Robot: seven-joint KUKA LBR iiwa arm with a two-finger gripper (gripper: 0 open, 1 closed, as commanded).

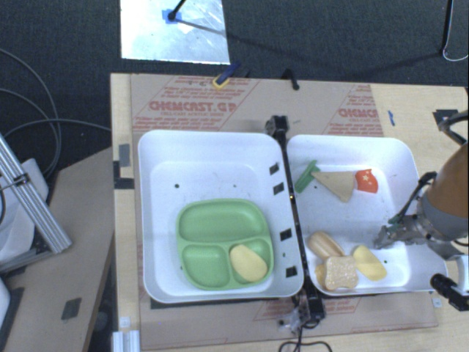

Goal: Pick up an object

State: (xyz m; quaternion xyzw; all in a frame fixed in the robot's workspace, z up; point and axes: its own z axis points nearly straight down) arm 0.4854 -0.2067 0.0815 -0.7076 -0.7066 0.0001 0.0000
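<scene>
Yellow and soft-looking, the banana-shaped toy (370,263) lies in the right bin (399,152), nearest the gripper (386,236); it is probably light and slightly slick, best pinched across its middle. The jaws hang just above the bin floor, apparently empty, but whether open I cannot tell. Six foods in this bin; the left bin (157,196) has one green tray (212,222) with one yellow piece (248,262).

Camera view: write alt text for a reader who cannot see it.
A grey robot arm reaches in from the right, its gripper low over the right white bin, near a yellow toy food piece, a bread slice and a tan roll. The left white bin holds a green divided plate with a yellow piece in one compartment.
</scene>
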